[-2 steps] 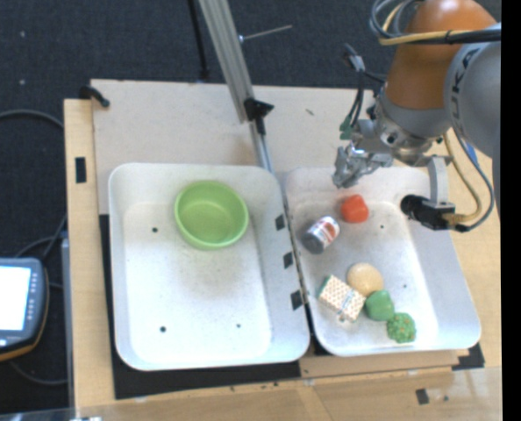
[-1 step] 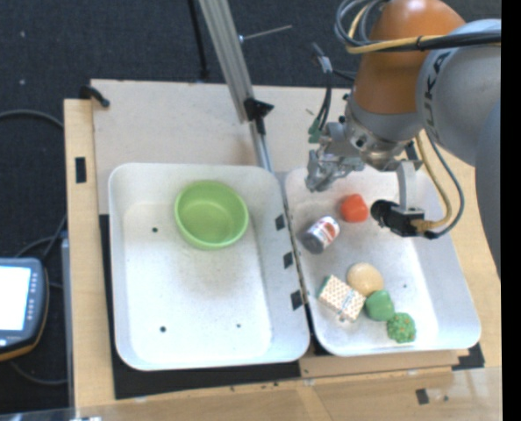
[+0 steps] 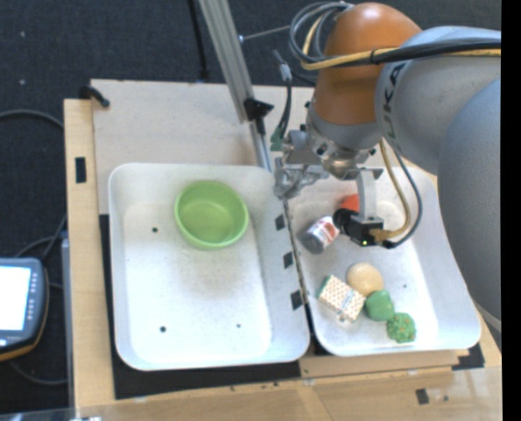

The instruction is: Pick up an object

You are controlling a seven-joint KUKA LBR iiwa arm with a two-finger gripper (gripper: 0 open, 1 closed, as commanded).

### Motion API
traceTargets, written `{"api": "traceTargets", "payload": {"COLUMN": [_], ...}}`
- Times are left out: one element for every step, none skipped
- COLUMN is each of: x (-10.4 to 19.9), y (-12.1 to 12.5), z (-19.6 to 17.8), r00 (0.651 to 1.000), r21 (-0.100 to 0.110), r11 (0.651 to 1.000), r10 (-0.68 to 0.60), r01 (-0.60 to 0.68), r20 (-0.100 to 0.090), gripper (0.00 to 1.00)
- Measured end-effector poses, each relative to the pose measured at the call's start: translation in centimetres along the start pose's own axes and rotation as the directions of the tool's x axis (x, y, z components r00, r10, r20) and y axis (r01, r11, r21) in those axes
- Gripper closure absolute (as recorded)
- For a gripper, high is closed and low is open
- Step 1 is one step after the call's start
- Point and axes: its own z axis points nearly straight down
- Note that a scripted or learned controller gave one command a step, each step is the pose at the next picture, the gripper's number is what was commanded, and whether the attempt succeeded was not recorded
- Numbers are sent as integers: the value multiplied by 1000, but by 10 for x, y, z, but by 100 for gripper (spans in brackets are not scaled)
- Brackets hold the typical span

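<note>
Gripper [image 3: 289,182] sits over right bin's [image 3: 445,270] upper-left corner; finger state cannot tell. Nearest candidate, small can [image 3: 320,233], lies on its side just below. Advise descending centred, fingers straddling its width.

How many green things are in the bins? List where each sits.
3: a green bowl in the left bin; a smooth green ball and a bumpy green ball in the right bin's near corner. The arm may hide others.

Grey arm [image 3: 445,86], orange wrist band [image 3: 361,55], looping black cables [image 3: 405,209].
</note>
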Motion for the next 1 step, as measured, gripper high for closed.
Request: {"api": "traceTargets", "payload": {"x": [46], "y": [-6], "z": [3], "r00": [1000], "r21": [0], "r11": [1000], "r10": [0], "r01": [0], "r20": [0], "gripper": [100]}}
